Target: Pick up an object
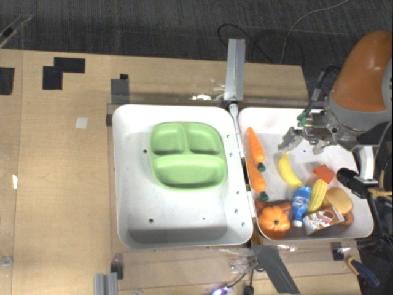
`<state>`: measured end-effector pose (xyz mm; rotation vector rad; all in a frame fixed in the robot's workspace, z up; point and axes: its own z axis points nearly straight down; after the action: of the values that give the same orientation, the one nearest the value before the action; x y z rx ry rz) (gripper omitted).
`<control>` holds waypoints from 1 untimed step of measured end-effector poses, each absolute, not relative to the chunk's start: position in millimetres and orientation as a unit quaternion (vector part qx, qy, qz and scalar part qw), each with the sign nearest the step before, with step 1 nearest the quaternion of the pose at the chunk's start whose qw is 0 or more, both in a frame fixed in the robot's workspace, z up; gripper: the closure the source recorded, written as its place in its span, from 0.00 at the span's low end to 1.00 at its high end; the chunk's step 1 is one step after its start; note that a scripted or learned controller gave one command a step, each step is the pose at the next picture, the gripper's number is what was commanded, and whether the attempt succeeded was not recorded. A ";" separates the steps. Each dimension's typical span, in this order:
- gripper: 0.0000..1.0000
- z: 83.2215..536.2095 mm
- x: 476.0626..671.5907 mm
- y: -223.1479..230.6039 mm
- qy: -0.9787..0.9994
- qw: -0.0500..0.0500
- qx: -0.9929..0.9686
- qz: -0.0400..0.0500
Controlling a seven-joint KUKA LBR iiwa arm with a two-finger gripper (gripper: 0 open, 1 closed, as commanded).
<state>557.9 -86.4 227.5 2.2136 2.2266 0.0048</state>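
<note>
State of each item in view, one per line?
End effector: above right bin, open, holding nothing.
Banana: lying loose below it.
Two carrots: lying by the left wall.
Pumpkin: resting in the near corner.
Green plate: flat in left bin.

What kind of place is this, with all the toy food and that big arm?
Probably a robotics lab test bench. A grey arm with an orange band reaches over two shallow white bins fixed to a wooden bench, one holding a green divided plate, the other plastic play food such as a yellow banana.
</note>
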 end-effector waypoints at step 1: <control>0.00 123.2 577.7 -112.3 0.732 0.001 0.681 0.001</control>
<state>577.7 -112.3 123.2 2.1396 2.2984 0.0025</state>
